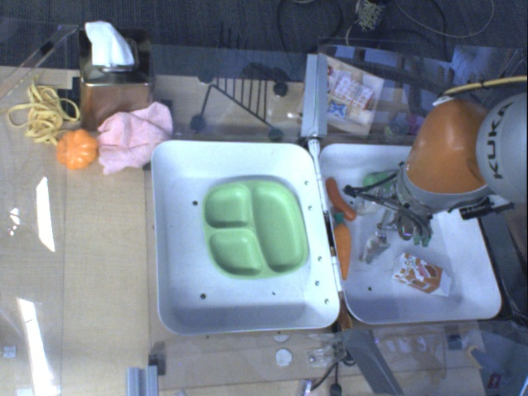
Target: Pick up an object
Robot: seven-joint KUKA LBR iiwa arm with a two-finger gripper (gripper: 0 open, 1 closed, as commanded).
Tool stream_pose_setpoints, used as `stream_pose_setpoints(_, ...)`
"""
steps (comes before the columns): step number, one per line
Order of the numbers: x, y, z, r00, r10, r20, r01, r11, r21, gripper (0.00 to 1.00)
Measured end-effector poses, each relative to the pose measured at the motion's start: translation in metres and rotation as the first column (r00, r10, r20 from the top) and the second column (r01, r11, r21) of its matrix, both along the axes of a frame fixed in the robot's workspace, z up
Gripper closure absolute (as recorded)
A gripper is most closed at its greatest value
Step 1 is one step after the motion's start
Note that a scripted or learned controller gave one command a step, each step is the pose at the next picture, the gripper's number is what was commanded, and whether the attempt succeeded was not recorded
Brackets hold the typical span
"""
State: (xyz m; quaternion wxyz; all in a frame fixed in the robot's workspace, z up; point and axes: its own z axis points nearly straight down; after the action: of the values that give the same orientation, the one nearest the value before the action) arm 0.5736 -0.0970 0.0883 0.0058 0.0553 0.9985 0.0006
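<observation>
Two bins logged: your gripper (381,242) hung over the right bin (462,304), jaw state unreadable, nothing visibly lifted, pickup left to do.

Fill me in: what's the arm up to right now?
The arm's gripper hangs over the right bin, low among the items there: a red sausage-like piece, an orange carrot and a small printed packet. Nothing visibly sits in it. The left bin holds a green divided tray.
</observation>
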Motion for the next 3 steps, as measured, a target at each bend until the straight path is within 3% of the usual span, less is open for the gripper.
stream_pose_setpoints(1, 0.072, -0.058, 0.028, 0.930, 0.367, -0.006, -0.367, 0.930, -0.003, 0.00)
stream_pose_setpoints(2, 0.092, 0.008, 0.035, 0.840, 0.542, -0.001, -0.542, 0.840, -0.005, 0.00)
stream_pose_setpoints(3, 0.098, 0.014, 0.000, 0.772, 0.636, -0.003, -0.636, 0.772, -0.007, 0.00)
